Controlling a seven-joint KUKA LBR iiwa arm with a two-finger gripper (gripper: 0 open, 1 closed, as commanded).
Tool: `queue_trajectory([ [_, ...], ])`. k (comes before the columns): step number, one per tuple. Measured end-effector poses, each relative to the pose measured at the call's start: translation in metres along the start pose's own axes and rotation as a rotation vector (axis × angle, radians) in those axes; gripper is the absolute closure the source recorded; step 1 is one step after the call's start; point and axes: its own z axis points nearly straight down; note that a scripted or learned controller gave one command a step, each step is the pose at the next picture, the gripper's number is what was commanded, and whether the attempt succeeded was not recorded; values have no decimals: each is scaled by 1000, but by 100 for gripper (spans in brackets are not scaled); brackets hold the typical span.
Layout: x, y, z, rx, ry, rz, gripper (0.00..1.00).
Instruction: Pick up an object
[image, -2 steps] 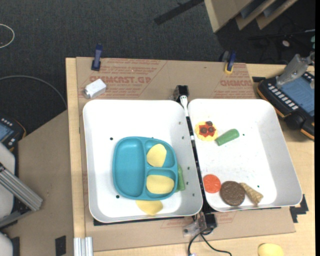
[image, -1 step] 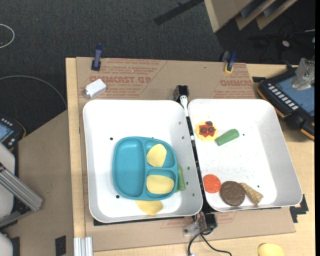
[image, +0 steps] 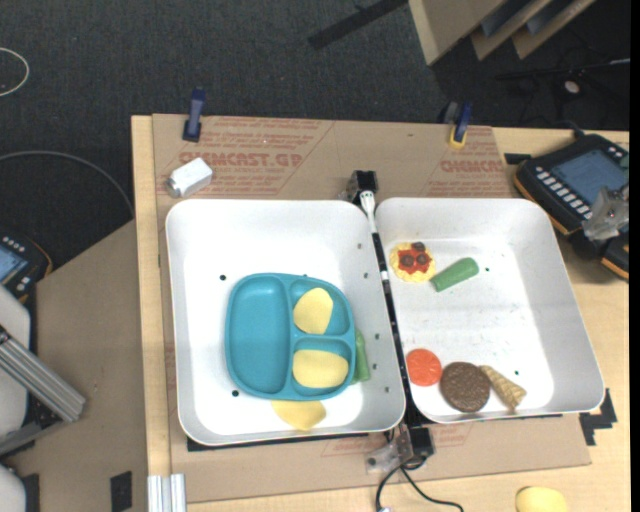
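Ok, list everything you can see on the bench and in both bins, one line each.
bins: 2, white, side by side on the bench
divided tray: 1, teal, left bin
yellow pieces: 3, two in the tray's small compartments, one beside the tray's near edge
pizza slice toy: 1, yellow and red, right bin, far left
green piece: 1, right bin, beside the pizza
orange disc: 1, right bin, near edge
brown cookie: 1, right of the disc
cone: 1, tan, beside the cookie
clamps: 2, blue, far edge of the board
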Motion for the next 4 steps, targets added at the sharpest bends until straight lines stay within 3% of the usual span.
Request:
queue_trajectory([
  [1, -26, 68, 48, -14, -4, -9, 100],
  [2, -24, 59, 104, -6, 1, -8, 100],
  [4, -23, 126, 219, -12, -2, -11, 100],
])
